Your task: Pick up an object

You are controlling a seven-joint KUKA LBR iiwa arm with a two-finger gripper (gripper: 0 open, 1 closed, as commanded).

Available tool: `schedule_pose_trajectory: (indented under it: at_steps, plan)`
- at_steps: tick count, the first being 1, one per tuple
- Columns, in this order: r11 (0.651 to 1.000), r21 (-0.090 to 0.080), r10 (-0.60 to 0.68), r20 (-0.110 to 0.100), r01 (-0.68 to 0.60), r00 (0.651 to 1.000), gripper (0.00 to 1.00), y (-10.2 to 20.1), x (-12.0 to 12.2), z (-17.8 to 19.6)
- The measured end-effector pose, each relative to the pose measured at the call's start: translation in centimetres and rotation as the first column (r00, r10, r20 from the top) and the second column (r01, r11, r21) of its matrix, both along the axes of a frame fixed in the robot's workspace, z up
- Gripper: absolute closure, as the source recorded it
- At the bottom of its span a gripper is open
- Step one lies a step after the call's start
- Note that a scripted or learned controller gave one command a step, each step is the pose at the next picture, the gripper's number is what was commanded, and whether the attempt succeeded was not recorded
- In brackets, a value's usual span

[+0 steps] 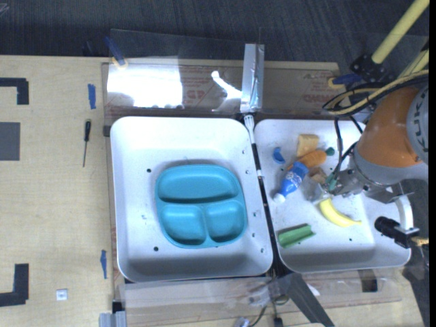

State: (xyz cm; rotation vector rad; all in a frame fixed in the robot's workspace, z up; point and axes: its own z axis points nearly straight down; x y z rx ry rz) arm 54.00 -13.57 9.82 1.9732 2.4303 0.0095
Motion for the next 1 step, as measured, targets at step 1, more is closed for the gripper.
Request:
schedule_pose_trajectory:
  at_steps: [1]
  plan:
    - [0.997, 0.003, -0.072, -0.003, 0.072, 0.997, 1.00, 5.18, -1.96, 14.31]
